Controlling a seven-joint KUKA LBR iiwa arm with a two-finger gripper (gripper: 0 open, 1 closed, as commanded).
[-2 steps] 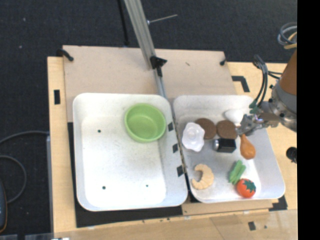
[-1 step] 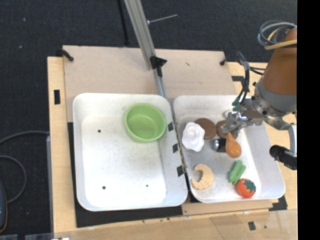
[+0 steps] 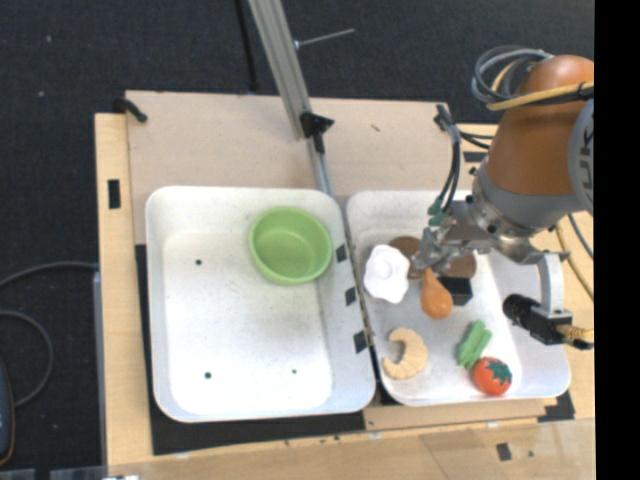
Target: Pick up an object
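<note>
Item under attention: an orange pear-shaped toy (image 3: pixel 436 297), lying in the right bin (image 3: pixel 540 383) near its middle, with a small black block (image 3: pixel 457 290) just beside it on the right and a brown round piece (image 3: pixel 405 245) a little behind it. My end effector (image 3: pixel 437 251) sits low over this cluster, just above the orange toy's narrow end; whether it is apart, together, or clamped on anything I cannot tell, since the wrist hides the tips, and nothing shows lifted off the bin floor. Status, as I judge it: approach made, grasp unconfirmed, lift not yet done; the whole pick remains to be proven. Neighbouring stock in the same bin: a white lumpy object (image 3: pixel 386 273) to the left of the orange toy, close to the dividing wall; a tan croissant-shaped piece (image 3: pixel 405 352) toward the front; a green pod-like piece (image 3: pixel 472 342) and a red tomato-like toy (image 3: pixel 491 375) at the front right, touching or nearly so. Left bin (image 3: pixel 200 368): one green bowl (image 3: pixel 291 245), upright, at its rear right corner. Both bins rest side by side on the bench (image 3: pixel 200 138).
</note>
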